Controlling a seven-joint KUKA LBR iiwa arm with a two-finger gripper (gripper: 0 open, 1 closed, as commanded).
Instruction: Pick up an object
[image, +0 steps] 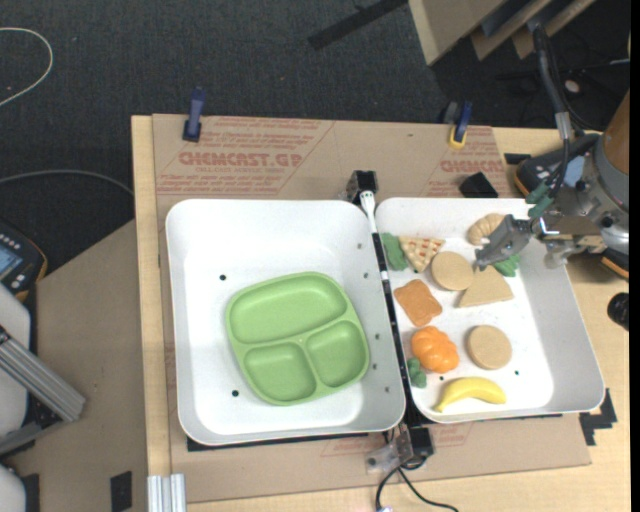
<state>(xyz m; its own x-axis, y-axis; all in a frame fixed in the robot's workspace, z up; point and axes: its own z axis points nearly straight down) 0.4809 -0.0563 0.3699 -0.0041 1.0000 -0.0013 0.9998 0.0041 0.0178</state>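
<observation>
Claw (503, 243) is hovering over the right bin (575, 330), fingers too blurred to call; can't tell its state. It's partly covering a green piece (508, 266) beside the tan wedge (489, 290). Arm is cut off at right.

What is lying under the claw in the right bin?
Under the claw lie a tan wedge, a round cracker and something green. The claw covers part of the green piece, so its shape cannot be told.
</observation>
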